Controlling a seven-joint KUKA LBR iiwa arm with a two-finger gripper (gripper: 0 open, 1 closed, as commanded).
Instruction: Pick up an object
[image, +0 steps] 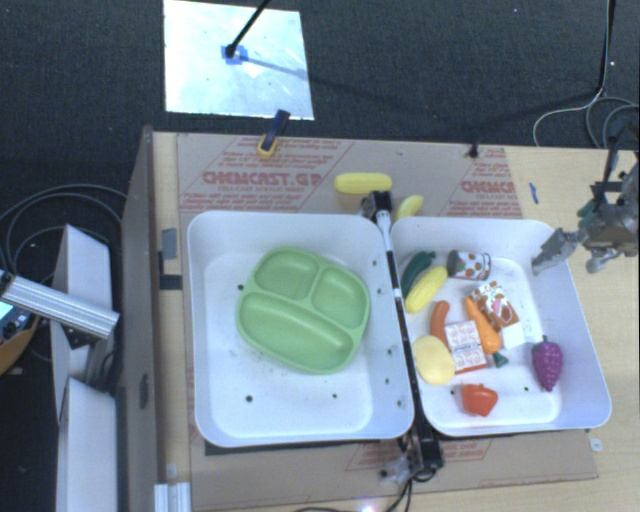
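Two white bins sit side by side on the counter (250, 165), and the jaws (573, 252) hang over the upper right rim of the right bin (585, 330), spread fairly wide with nothing between them as far as I can make out. Everything worth grabbing lies toward 7 or 8 o'clock from there. Closest candidate is probably the purple grapes (546, 362), roughly at 6 o'clock from the jaws, long axis running 12 to 6. Further in there's a printed snack packet (496, 303), a carrot (481, 328) lying 11 to 5, a red-and-white carton (463, 346), a yellow lemon-ish thing (434, 359), a red pepper (479, 399), a corn cob (424, 288) lying 2 to 8 and a green veg (414, 265) beside it. The left bin (215, 330) just holds a green divided plate (303, 310). My guess is the arm needs to drop down and left into that pile.
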